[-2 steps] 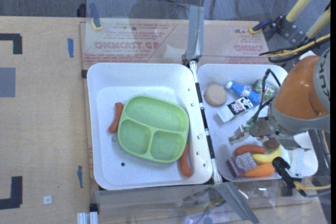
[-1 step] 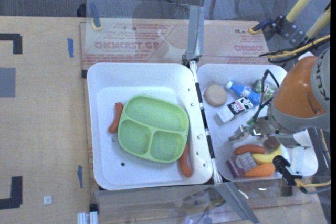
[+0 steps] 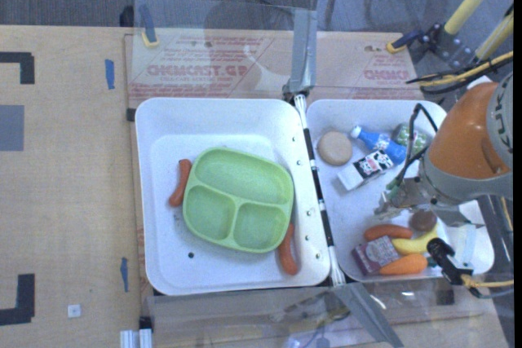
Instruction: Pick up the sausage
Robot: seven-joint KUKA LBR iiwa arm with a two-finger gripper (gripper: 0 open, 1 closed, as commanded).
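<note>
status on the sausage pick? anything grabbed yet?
Done: the end effector is over the right white bin, above its pile of toy food. In hand: nothing visibly gripped. The reddish-orange sausage lies on that bin's floor beside the yellow banana; two similar sausages flank the green divided plate in the left bin. Left: grasp and lift.
</note>
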